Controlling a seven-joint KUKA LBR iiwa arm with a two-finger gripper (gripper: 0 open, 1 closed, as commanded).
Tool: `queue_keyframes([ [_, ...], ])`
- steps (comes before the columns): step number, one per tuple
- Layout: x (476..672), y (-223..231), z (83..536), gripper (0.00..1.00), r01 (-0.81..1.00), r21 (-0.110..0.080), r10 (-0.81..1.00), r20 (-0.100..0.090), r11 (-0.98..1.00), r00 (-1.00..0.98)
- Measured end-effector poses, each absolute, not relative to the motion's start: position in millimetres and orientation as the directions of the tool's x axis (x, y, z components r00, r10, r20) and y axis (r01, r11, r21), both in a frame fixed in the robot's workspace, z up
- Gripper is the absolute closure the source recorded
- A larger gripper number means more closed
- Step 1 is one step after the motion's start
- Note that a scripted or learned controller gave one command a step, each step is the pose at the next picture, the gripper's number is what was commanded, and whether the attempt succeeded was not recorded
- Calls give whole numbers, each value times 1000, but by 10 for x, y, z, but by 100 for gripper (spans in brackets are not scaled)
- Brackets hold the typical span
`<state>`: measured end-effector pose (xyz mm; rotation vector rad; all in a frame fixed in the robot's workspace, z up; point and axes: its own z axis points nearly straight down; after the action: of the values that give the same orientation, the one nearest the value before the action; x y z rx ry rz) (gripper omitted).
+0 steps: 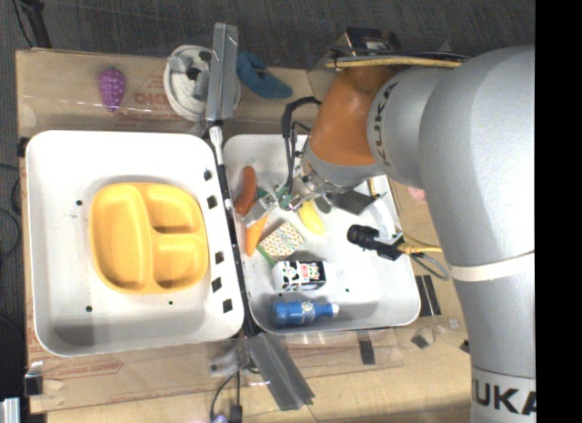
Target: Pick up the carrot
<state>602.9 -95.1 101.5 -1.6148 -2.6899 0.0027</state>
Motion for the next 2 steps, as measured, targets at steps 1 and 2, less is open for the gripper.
queue_keyframes([
  [1,6029,-957,1114,100,881,-5,881,3,473,-473],
  [2,6423,-592,1927,100,910,-1,910,0,414,-414],
])
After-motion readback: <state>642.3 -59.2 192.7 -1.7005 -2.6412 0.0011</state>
